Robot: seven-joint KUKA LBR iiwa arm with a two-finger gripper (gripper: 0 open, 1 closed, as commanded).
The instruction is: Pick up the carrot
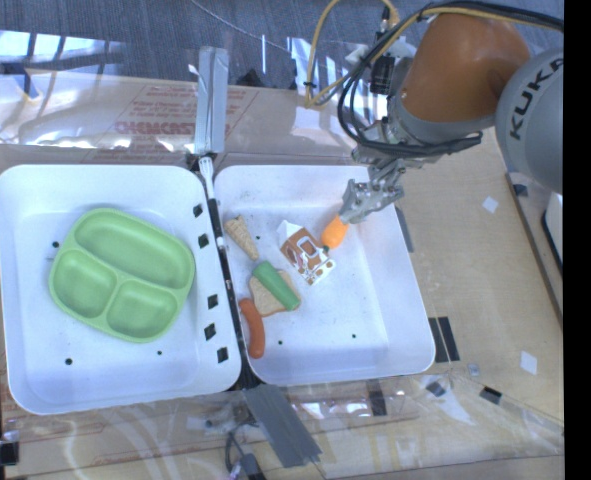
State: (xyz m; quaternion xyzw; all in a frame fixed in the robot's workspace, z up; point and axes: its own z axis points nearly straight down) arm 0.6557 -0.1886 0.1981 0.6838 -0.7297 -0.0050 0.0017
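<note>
The carrot (334, 233) is a small orange piece in the right bin (395, 318), near its upper middle. My gripper (360, 206) hangs directly above and to the right of it, with its tip touching or nearly touching the carrot's upper end. The wrist hides the contact, so I cannot tell whether the carrot is held or resting on the bin floor.
Left of the carrot lie an orange-and-white toy block (306, 254), a tan cone (241, 236), a green piece on a tan slice (275, 287) and a red sausage (253, 328). A green divided plate (122, 273) sits in the left bin (25, 368).
</note>
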